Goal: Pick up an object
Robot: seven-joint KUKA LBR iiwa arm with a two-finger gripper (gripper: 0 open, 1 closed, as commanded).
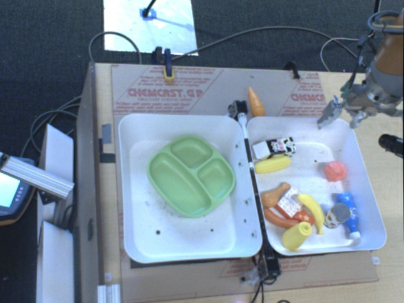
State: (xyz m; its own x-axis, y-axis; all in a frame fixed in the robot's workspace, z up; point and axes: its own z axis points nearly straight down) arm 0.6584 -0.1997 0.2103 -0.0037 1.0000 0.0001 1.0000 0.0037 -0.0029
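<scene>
Dark carpet surrounds the surface [208,84], a brown board printed with red lettering, on which two shallow white bins sit side by side. From the fixed overhead camera view, the gripper [341,115] hangs at the upper right, just above the far rim of the right bin [369,197], near that bin's far right corner. Its two fingers stand apart, one tip pointing down-left and the other down-right, with nothing between them.

Everything that could be picked up lies below and to the left of the gripper, inside the right bin. Nearest is a pink ball [336,170], a little below the gripper and apart from it. Further left, by the divider between the bins, sit a black-and-white toy cow [281,146] and, just under it, a yellow corn cob [271,165]. Well below the gripper — toward the near side of the bin — a cluster holds a blue bottle [348,214], a banana [312,211], a small red-and-white packet [289,203], an orange sausage-like piece [279,218] and a yellow cup [295,237].

An orange carrot [255,102] lies outside the bins on the board, level with the gripper and well to its left.

Farther left still, the left bin [136,169] holds a green divided plate [191,175].
</scene>
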